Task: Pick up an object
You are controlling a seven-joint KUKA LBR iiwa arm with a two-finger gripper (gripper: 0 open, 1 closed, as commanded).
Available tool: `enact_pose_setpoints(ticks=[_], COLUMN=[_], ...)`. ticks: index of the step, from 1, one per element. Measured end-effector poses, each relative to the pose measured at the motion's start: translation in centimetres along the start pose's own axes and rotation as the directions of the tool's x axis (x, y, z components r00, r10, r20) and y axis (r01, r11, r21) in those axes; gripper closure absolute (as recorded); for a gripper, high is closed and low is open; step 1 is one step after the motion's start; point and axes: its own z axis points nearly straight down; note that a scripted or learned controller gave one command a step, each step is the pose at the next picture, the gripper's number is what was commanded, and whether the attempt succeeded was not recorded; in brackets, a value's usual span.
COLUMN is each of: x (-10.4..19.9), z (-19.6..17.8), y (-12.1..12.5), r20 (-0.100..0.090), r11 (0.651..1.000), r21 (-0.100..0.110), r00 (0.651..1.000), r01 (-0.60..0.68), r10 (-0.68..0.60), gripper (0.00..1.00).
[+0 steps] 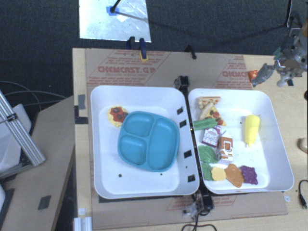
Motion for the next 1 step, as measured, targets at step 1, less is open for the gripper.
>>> enact_pose_setpoints(ticks=[1], x=[0.29], z=[11.19], y=[-9.28], r20=[-0.006], r11=[1.0], r21=[0.017], r00=[1.0], r01=[-0.005], r10=[0.005], gripper=[0.0])
